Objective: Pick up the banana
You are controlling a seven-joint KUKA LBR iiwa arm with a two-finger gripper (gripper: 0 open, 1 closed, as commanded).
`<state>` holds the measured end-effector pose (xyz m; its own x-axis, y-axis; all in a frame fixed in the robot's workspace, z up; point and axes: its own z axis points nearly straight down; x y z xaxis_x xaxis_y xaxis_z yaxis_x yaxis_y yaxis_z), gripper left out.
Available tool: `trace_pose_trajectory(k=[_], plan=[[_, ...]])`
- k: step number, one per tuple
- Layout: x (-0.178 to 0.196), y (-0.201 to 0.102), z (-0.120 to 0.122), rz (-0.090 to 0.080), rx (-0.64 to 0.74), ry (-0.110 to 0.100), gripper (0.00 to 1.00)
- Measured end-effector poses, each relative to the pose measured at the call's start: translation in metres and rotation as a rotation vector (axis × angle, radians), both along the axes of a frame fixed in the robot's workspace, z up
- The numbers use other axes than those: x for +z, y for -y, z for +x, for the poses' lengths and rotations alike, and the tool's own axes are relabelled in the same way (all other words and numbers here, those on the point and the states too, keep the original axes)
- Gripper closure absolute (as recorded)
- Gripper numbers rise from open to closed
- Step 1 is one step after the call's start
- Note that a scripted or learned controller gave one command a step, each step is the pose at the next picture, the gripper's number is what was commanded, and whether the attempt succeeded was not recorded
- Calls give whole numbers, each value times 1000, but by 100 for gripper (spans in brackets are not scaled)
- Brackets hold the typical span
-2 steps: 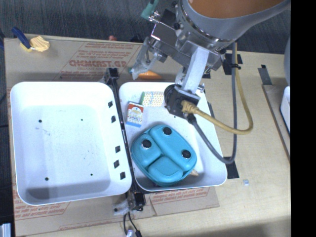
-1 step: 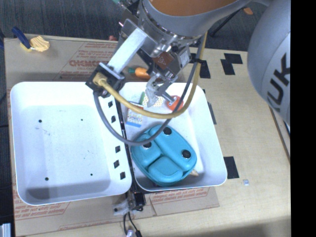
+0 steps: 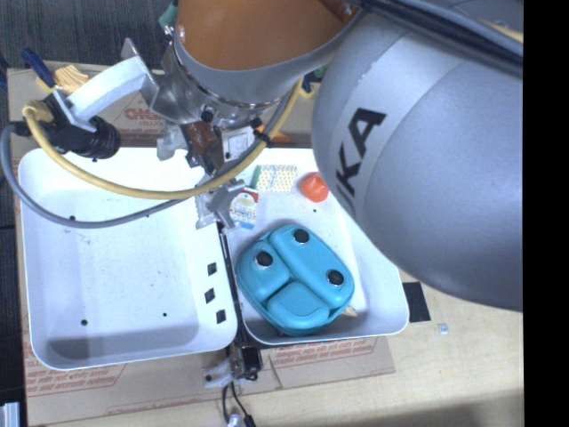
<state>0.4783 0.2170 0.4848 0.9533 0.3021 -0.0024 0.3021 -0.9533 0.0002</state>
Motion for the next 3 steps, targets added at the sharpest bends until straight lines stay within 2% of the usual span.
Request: trace_pose_trajectory(k=[1, 2, 3], plan=[[10, -1, 0, -1, 6, -1, 100], [-48, 68, -2, 0, -104, 0, 100], [-66, 261, 31, 2, -106, -3, 100]])
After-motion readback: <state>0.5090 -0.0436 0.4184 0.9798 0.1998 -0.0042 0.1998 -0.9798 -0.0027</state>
